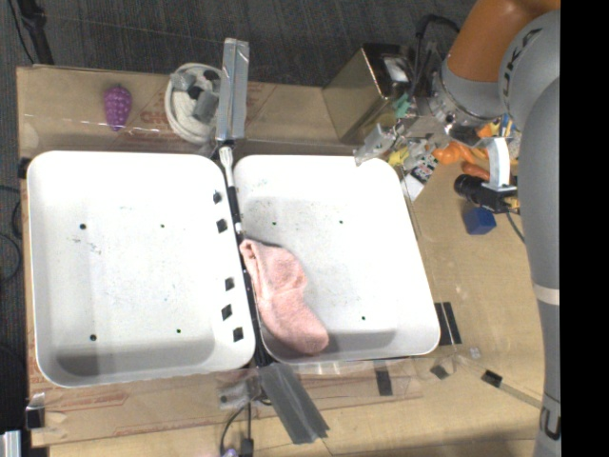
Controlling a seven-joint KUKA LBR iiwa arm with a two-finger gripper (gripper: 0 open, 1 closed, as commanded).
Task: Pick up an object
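Gripper (381, 144) hangs beyond the right bin's (400, 208) far right corner, above the bench; whether it is open or closed cannot be told. Pink cloth (284, 298) lies crumpled against that bin's left wall, near its front

Tan bench (314, 112) bearing two white bins (124, 265), purple object (117, 106), tape roll (193, 101).

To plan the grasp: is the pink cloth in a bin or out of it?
In. The cloth lies in the right bin, against its left wall.
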